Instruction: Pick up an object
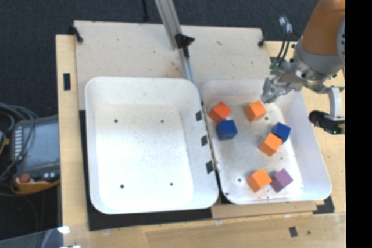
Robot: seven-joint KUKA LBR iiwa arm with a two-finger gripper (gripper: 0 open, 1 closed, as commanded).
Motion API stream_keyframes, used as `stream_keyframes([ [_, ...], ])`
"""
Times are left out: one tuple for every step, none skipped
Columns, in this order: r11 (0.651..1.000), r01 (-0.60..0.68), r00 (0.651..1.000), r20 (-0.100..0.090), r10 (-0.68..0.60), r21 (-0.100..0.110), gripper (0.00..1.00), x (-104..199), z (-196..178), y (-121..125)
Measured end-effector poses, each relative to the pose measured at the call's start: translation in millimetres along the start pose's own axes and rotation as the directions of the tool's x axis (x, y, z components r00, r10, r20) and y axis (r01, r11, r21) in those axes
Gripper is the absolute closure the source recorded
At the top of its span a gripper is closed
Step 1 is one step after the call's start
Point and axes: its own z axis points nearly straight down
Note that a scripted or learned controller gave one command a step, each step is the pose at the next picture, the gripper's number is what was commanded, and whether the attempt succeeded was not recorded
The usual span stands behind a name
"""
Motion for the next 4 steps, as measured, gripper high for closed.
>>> stream_keyframes([
  [1.0, 0.001, 1.0, 0.0, -0.001, 0.0, 1.0, -1.5, -54.7, 1.6],
  [1.0, 0.002, 1.0, -0.002, -0.002, 0.006, 1.0, 51.3, -59.3, 3.0],
  [1.0, 0.003, 1.0, -0.003, -0.003, 0.007, 1.0, 109.1, -59.4, 0.9],
  [1.0, 0.004, 1.0, -0.003, -0.004, 0.008, 1.0, 167.4, -54.0, -4.6],
])
